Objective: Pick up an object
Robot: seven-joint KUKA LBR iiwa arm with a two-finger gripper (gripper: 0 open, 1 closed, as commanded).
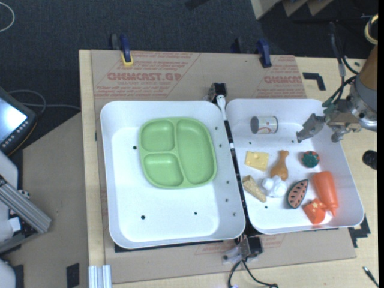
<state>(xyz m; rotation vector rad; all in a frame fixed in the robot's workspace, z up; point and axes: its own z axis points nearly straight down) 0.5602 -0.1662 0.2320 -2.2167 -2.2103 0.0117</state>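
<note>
Hovering over the right bin (354,179) with fingers spread and empty, the gripper (324,129) has yet to take any toy, the can (264,125) being nearest.

Surface (90,161): brown board with red lettering along the far edge. Two blue clamps (125,44) grip that edge. Left white bin (120,221) and right white bin (351,209) rest on it, side by side, touching.

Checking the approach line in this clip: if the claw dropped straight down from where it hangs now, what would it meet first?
Probably bare floor of the right bin. The claw hangs over its upper right part, with the green ball just below it in the picture and the small can off to the side. Its height is hard to judge.
</note>
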